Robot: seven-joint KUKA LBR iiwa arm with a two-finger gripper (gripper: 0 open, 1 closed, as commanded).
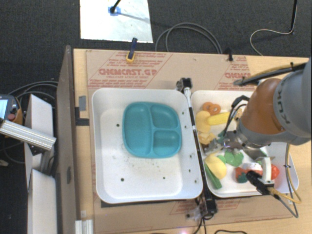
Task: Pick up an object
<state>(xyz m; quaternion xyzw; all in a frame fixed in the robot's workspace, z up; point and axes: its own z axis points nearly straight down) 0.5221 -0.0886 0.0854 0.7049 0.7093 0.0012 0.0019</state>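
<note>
Nearest me, my arm [282, 111] hangs over the right bin [280, 191], gripper [228, 143] low among the toy food [217, 168]; its state I cannot tell. Left bin [105, 145] holds a teal divided plate [151, 129].

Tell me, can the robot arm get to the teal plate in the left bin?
Probably yes. The teal plate lies alone in the left bin with nothing on top of it. The arm hangs over the right bin, next door, so it would only have to swing across.
</note>
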